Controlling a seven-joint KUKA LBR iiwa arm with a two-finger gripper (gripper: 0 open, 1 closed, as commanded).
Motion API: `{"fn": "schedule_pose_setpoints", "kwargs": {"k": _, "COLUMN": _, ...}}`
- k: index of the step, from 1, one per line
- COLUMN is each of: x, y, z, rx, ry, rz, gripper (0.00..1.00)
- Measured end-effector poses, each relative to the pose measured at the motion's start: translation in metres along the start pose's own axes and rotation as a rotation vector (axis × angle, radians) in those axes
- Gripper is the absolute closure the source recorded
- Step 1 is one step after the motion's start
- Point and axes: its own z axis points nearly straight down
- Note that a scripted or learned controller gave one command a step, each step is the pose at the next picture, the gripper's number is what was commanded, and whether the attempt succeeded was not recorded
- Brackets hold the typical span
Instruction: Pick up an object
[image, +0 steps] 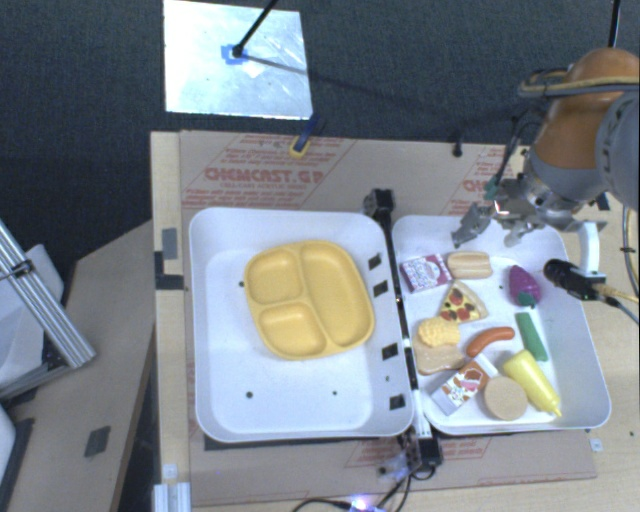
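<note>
Toy food items (470, 340) clustered in the right bin (590, 385), tool (492, 228) spread apart above its far edge, nothing gripped.

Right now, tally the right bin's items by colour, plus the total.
Going by each item's main colour, in the right bin:
Yellow: 3, cheese pile, mustard bottle, pizza slice
Tan: 3, bun, round piece, toast
Pink/red: 3, carton, sausage, small box
Purple: 1, eggplant
Green: 1, stick
Total: 11
</note>
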Motion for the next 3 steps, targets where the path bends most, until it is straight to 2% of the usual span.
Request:
{"fn": "schedule_pose_setpoints", "kwargs": {"k": 1, "x": 0.000, "y": 0.000, "z": 0.041, "rx": -0.001, "ry": 0.000, "rz": 0.003, "gripper": 0.00}}
{"fn": "schedule_pose_setpoints", "kwargs": {"k": 2, "x": 0.008, "y": -0.002, "z": 0.099, "rx": -0.001, "ry": 0.000, "rz": 0.001, "gripper": 0.00}}
{"fn": "schedule_pose_setpoints", "kwargs": {"k": 3, "x": 0.008, "y": 0.000, "z": 0.105, "rx": -0.005, "ry": 0.001, "rz": 0.001, "gripper": 0.00}}
